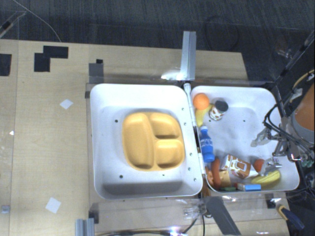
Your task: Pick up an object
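Blue bottle (206, 145) lengthwise along divider

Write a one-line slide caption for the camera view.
Arm's tool over the right bin of cluttered items; a yellow divided tray lies in the left bin.

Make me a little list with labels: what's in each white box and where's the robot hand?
left bin: a yellow tray with three compartments
right bin: orange ball, blue bottle, banana, snack packet, small round things
gripper: over the right bin's right side, above the banana
held: nothing seen between the fingers
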You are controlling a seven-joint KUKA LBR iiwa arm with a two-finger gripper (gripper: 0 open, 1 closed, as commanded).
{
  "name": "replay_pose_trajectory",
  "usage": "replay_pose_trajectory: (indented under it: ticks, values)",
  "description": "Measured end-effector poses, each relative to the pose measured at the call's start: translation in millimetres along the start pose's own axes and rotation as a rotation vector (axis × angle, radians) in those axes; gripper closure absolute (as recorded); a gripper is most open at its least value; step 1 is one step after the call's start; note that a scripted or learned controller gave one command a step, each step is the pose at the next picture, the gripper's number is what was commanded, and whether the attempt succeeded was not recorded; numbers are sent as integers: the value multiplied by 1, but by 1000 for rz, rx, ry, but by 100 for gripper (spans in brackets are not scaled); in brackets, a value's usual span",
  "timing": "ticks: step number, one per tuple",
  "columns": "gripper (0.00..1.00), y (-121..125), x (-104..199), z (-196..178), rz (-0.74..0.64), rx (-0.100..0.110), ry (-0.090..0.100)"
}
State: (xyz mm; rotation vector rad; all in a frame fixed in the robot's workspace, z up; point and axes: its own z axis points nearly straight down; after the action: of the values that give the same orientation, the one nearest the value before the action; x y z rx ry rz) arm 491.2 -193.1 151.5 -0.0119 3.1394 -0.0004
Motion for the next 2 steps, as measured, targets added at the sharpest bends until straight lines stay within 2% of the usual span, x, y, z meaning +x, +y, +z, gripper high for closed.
replay_pose_trajectory:
  ticks: [1, 2]
  values:
    - [0, -3, -121, 61, 33, 3, -15]
    - [100, -2, -124, 47, 27, 5, -26]
